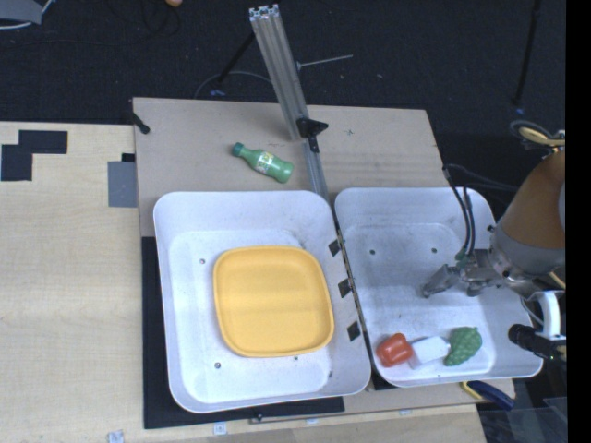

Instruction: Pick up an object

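Grey gripper (434,287) hangs at centre right of the frame over the right bin (406,212), apart from all objects; I cannot tell its state. Candidate objects lie along that bin's lower edge: red piece (394,349), white block (429,351), green cluster (464,344). Judged step: approach. Next move calls for descent toward the lower right.

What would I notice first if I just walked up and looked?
The big yellow plate lying in the left bin stands out most. Next, the red, white and green toy foods bunched at the near edge of the right bin, and the green bottle lying on the board behind the bins.
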Action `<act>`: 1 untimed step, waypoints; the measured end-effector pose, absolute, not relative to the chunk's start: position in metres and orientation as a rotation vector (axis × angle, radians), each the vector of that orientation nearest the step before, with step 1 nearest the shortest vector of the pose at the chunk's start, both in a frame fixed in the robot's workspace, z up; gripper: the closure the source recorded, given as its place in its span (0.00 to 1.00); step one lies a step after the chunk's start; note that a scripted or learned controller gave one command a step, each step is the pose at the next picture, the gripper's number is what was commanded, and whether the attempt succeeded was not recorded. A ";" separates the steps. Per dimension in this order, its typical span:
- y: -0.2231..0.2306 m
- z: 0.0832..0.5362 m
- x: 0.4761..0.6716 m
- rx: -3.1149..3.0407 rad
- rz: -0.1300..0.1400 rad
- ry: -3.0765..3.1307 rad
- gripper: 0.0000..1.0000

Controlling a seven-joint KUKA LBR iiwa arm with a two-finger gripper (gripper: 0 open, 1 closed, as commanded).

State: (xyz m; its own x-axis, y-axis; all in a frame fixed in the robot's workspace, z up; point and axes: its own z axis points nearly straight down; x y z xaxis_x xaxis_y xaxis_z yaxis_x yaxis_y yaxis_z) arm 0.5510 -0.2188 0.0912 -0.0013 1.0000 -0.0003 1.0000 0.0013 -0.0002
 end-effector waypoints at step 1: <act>-0.220 0.102 0.551 2.220 0.001 2.220 1.00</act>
